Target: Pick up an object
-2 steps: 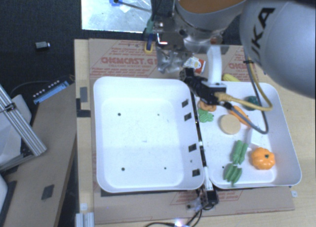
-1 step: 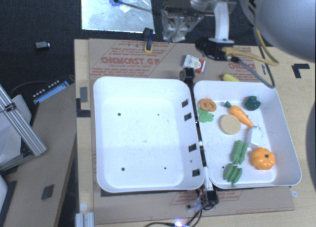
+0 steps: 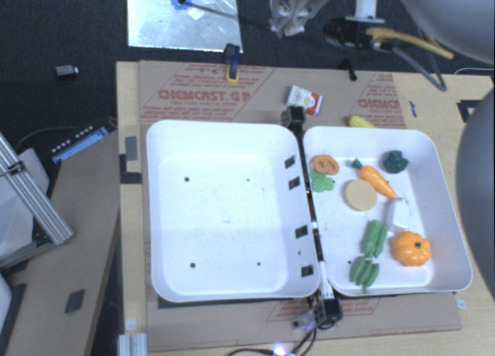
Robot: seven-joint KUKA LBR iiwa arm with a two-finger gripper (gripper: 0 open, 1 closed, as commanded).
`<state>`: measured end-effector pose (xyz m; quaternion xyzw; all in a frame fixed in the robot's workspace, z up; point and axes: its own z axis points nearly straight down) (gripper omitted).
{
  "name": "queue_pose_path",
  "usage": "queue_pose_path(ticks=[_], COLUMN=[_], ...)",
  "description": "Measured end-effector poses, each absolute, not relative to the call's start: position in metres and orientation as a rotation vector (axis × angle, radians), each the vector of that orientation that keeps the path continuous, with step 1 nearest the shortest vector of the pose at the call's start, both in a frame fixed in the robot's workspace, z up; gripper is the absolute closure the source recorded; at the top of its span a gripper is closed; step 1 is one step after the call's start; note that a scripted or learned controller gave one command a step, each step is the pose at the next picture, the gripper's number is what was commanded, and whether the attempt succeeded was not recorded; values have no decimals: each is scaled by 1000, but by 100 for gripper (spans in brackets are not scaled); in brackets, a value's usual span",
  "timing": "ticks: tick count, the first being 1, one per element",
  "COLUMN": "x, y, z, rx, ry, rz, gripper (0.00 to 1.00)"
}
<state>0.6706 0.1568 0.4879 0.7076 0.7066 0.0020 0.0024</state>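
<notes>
Left bin (image 3: 220,215) bare, toys crowd right bin (image 3: 445,192), fingers (image 3: 292,18) high, state unclear

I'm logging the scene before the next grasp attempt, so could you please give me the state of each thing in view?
gripper: raised beyond the bins, holding nothing
carrot: lying flat in right bin
pumpkin: sitting upright, near right bin's front
round tan disc: lying flat, mid-bin
green pods: lying lengthwise in right bin
left bin: flat on bench

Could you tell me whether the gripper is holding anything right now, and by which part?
Nothing is held: the gripper hangs above the bench, beyond the bins.
</notes>
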Motion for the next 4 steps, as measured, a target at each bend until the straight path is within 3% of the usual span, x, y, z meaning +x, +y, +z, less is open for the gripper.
queue_pose_path(ticks=[3,4], x=[668,649], y=[-25,-22], z=[407,544], rx=[2226,2207], ry=[2215,2218], rz=[-3,17], gripper=[100,100])
